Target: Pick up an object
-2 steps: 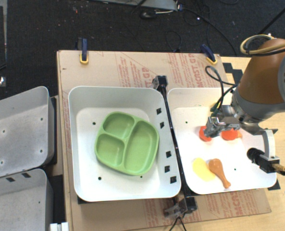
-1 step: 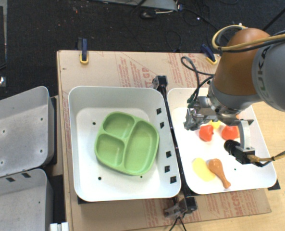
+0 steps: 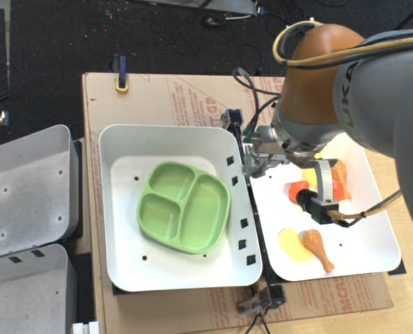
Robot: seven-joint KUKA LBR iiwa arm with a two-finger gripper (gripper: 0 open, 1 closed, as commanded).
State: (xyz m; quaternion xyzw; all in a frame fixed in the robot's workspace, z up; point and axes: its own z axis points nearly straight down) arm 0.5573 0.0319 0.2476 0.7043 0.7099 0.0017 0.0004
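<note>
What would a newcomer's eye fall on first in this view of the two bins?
The lime-green divided plate stands out first, lying alone in the left white bin. Next comes the grey arm with its orange band, looming over the right bin. There, a toy chicken drumstick lies beside a yellow piece, with red-orange pieces further back.

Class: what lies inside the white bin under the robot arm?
In the bin: a toy drumstick touching a flat yellow piece, plus a red thing and an orange thing partly covered by the arm. Anything beneath the arm is hidden.
</note>
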